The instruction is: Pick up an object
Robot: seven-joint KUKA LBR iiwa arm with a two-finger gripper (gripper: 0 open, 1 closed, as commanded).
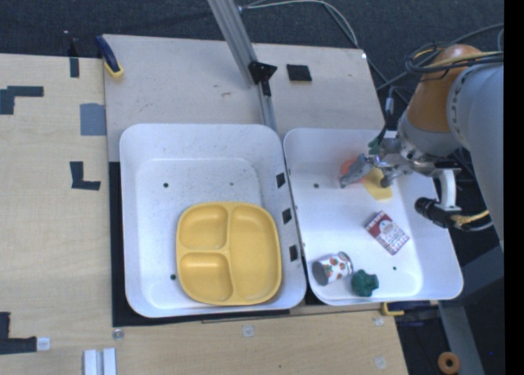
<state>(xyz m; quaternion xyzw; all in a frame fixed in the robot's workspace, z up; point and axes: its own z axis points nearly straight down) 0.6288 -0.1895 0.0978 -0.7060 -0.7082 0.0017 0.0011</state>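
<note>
Nearest the lens, along the near edge of the right-hand bin, lie a small printed can on its side and a green lump just beside it, both well below the gripper. A red-and-white packet sits between them and the tool, apart from it. Directly under the tool is a yellow block, touching or nearly touching the metal, with an orange-red sliver on the far-left side of the jaws (whether that sliver is a separate object or part of the gripper is unclear).

By the look of it, the step in hand is the grasp itself, with the yellow block the likely target. Whether the jaws are spread or pinching cannot be told from this angle. A next move would call for a firm closure on the block, then a straight lift.

From the right the arm reaches in, its orange band high, wrist bent down over the bin's far half. In the other bin rests a yellow divided tray.
</note>
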